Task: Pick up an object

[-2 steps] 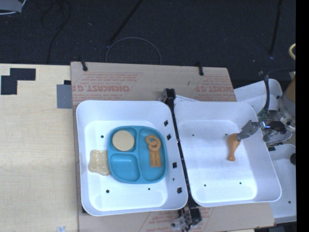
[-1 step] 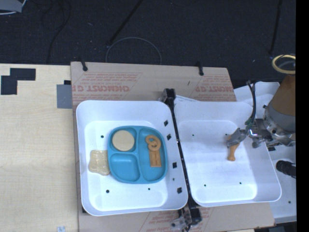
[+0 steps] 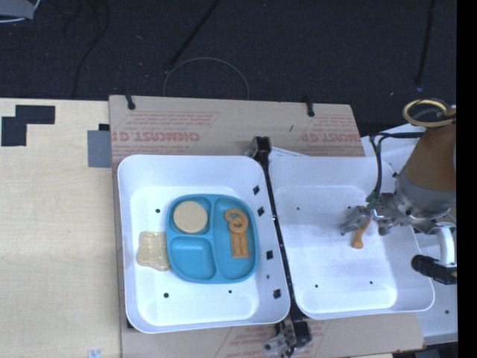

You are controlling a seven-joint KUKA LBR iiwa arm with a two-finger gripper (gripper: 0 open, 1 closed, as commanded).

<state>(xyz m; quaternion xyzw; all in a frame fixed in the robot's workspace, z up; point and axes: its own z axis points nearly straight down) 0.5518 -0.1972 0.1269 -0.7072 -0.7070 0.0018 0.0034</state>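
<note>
the grey two-finger tool (image 3: 361,226) pinches a small orange stick-like piece (image 3: 358,237) above the right white bin (image 3: 335,304); it looks light, stiff, best gripped mid-length

Printed matter, cardboard sheet (image 3: 223,129) under the two bins: red lettering is showing along the far strip, in two repeated blocks, one above the left bin (image 3: 141,170) and one above the right bin (image 3: 328,171). The print is running upside down and mirrored to this view; it is appearing to read "CHEMCAST G P", though the letters are too blurred to confirm. Further red print is peeking out on the near edge of the sheet below the bins, too cropped to read. No other legible text, number or label is showing.
</note>
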